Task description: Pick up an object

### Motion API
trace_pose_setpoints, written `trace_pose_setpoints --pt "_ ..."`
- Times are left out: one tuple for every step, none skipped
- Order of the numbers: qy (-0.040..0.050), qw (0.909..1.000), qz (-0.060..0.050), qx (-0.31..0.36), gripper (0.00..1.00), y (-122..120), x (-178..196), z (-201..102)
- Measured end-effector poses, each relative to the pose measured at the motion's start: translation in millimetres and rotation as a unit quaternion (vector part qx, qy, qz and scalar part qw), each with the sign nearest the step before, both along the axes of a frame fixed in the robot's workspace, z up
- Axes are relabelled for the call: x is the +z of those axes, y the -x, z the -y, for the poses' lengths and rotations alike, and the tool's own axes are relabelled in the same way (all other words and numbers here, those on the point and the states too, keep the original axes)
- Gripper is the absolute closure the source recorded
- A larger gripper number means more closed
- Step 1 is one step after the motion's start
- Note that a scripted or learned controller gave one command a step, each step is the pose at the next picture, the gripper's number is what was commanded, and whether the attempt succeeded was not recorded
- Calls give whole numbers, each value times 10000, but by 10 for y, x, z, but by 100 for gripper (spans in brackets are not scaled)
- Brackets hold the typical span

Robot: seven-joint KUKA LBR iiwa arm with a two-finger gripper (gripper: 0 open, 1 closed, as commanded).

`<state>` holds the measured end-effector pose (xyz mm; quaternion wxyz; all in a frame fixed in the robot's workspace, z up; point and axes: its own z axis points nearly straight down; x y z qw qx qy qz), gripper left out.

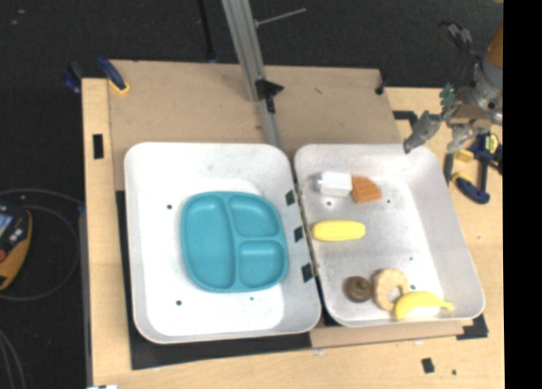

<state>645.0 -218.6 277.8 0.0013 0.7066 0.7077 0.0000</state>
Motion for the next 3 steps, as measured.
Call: trace_pose_setpoints --pt "0 10000 -17 1 0 -28 -420 0" --pt "-5 10000 -23 10 0 -49 -1044 -26" --pt "-3 10000 4 -9 0 -7 -1640 -7"
